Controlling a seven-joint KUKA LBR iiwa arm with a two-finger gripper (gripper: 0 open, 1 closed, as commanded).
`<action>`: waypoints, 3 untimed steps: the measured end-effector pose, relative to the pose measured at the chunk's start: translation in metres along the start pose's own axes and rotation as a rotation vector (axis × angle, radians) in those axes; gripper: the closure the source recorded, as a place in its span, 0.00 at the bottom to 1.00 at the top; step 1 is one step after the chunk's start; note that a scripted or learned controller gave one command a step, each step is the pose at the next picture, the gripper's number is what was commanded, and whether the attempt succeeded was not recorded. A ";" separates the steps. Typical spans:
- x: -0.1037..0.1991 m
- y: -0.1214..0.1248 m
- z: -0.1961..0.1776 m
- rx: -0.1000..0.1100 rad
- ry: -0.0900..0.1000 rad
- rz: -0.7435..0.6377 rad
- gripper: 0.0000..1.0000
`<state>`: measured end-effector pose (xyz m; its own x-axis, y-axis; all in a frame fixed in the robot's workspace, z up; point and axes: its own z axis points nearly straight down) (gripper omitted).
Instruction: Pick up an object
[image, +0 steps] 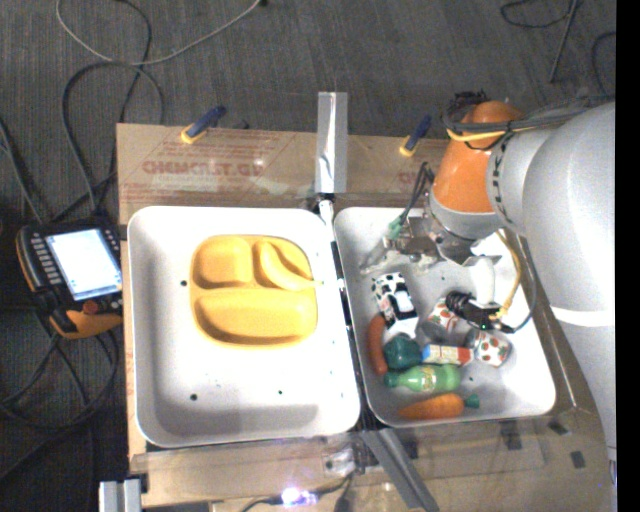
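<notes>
While the gripper (412, 240) hangs low over the upper left of the right bin (548, 398), whether it is wide or narrow cannot be told, and nothing shows in its grasp. A black-and-white toy (395, 297) lies just below it, a green bottle (425, 379) and carrot (432, 407) lower down, so by my judgement the pick is not yet made.

The grey arm (560, 200) (orange-banded at the wrist) reaches in, angled downward.

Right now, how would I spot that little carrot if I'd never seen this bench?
Look at the right-hand white bin, the one holding the pile of toys. Follow its near edge: the carrot lies there, just below a green bottle. It is the one orange piece with a green tip.
</notes>
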<state>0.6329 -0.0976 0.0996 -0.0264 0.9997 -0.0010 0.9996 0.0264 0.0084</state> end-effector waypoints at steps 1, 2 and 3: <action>-0.008 -0.038 0.006 -0.011 0.000 -0.057 0.00; -0.005 -0.037 -0.004 -0.012 0.003 -0.059 1.00; 0.046 -0.043 -0.084 0.011 0.000 -0.018 1.00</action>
<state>0.5878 -0.0528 0.1830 -0.0445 0.9990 -0.0007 0.9990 0.0445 -0.0022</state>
